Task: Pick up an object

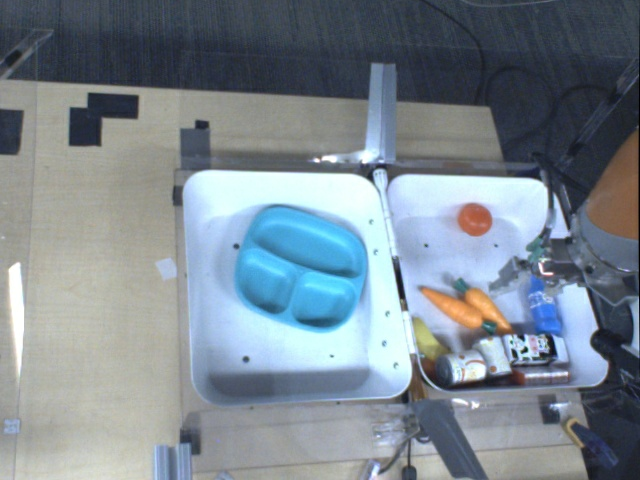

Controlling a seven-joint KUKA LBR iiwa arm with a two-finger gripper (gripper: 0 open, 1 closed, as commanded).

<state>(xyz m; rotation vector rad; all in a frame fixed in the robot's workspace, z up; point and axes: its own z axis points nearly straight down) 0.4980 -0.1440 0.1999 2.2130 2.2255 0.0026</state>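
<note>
My gripper [527, 267] hangs low over the right side of the right bin [437, 199], reaching in from the right, and its fingers stand apart, open, with nothing between them. A blue bottle [543, 308] lies just below and to the right of it. Left of the gripper are two orange carrots [462, 307] lying side by side. An orange ball [475, 219] rests near the bin's back wall. Along the front wall lie a yellow banana [427, 340], a small can [462, 370] and a black-and-white carton [524, 349].
The left bin [205, 298] holds a blue divided plate [298, 266]. A metal post [382, 108] rises at the back between the bins. The grey arm with its orange band [612, 193] fills the right edge above the bin.
</note>
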